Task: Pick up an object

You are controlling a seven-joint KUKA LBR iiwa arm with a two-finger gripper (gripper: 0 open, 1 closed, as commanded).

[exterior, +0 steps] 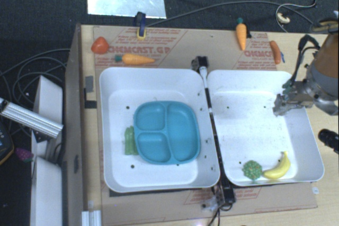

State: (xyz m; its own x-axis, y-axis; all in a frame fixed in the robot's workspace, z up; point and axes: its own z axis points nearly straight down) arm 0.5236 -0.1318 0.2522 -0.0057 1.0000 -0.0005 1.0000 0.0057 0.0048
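Observation:
A yellow banana [278, 168] and a green broccoli-like piece [252, 170] lie side by side at the front of the right bin [249, 114]. The left bin [114, 114] holds a blue divided plate [166, 131] with a green piece [130, 141] against its left side. My gripper [284, 101] hangs over the right bin's right side, well behind the banana. Nothing shows between its fingers, and their spread is too unclear to read.
Toy food lies on the bench behind the bins: a tomato [99, 45], a carrot [136, 59], a second carrot [241, 35] and an orange piece [275, 52]. A clamp [141, 24] stands at the back edge. Cables trail at left.

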